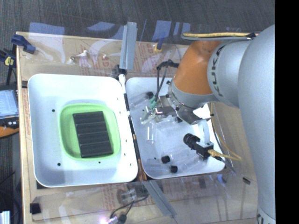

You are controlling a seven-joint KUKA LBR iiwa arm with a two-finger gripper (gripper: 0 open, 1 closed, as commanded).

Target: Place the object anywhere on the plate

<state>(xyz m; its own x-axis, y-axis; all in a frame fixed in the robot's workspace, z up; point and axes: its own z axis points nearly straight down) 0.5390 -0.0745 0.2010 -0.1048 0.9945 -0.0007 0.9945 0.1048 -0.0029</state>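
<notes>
Your gripper (154,111) hangs over the right bin (215,169); whether it's apart or together, perhaps clamped, you cannot tell. Green plate (66,125) lies at nine o'clock.

Green plate (67,133) bearing dark block (92,134) lies in left bin (37,97).

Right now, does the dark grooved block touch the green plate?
Touching. The camera view shows the dark grooved block lying flat inside the green plate, green rim all around it.

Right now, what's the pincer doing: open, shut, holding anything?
Pincer: cannot be told; it sits low over the right bin, hidden under the wrist.
</notes>
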